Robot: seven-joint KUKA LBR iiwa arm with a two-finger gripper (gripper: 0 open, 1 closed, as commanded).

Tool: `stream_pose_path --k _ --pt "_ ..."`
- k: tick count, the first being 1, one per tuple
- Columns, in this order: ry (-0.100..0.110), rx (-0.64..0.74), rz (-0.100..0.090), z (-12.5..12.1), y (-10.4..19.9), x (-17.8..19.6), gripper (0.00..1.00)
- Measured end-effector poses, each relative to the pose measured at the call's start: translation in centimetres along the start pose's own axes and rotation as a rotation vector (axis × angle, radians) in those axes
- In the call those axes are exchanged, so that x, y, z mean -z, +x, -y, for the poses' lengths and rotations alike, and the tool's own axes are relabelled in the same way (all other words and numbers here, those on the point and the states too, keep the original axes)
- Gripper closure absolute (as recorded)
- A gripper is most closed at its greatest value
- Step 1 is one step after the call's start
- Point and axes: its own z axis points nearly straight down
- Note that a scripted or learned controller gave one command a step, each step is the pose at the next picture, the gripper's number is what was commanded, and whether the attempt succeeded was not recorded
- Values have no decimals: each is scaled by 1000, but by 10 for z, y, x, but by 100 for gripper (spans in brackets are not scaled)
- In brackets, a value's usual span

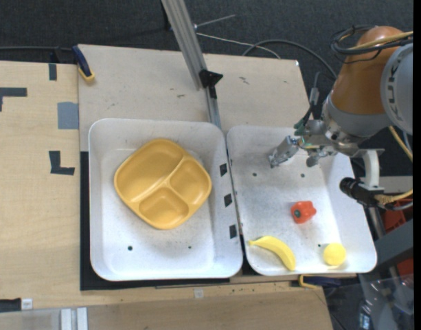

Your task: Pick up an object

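Note:
The right bin (pixel 265 184) holds a red pepper (pixel 303 212) in its middle right, a yellow banana (pixel 275 249) near its front edge and a yellow lemon (pixel 334 254) in its front right corner. My gripper (pixel 297 155) hovers over the far part of this bin, well behind the pepper. Its two fingers stand apart, open, with nothing between them.
The left bin (pixel 104 239) carries a yellow divided plate (pixel 163 182). A grey metal rail (pixel 189 47) runs from the top of the view down to the gap between the bins. The arm's orange and grey wrist (pixel 368 81) looms over the right bin's far right corner.

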Motion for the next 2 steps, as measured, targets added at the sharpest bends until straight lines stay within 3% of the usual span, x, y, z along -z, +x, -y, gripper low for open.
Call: stream_pose_path --k 1,2 --pt "0 0 0 0 0 0 0" --pt "6 -2 1 9 -6 -54 0"
